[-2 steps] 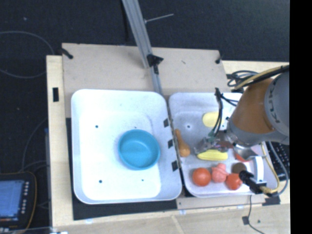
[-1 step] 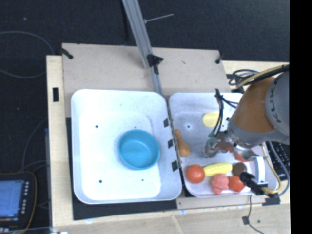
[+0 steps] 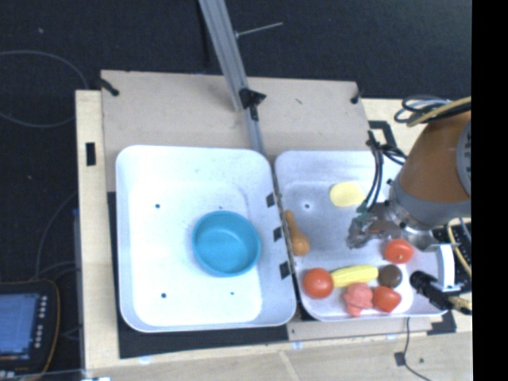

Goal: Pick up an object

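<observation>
Hovering low over the right bin (image 3: pixel 317 169), the gripper (image 3: pixel 362 232) is hanging with a grip I cannot tell. A red tomato (image 3: pixel 398 251) is lying just beside it, a yellow lemon (image 3: pixel 346 194) near, a corn cob (image 3: pixel 354 275) below. A blue bowl (image 3: pixel 227 243) is sitting in the left bin (image 3: pixel 151 173).

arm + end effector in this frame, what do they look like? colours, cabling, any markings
The arm comes in from the right: a rounded orange band above a grey wrist section. Black cables loop over its top and run down its left side. The end effector is small, dark grey metal. White and black hardware sits below the wrist at the right edge. No legible markings at this resolution.
</observation>
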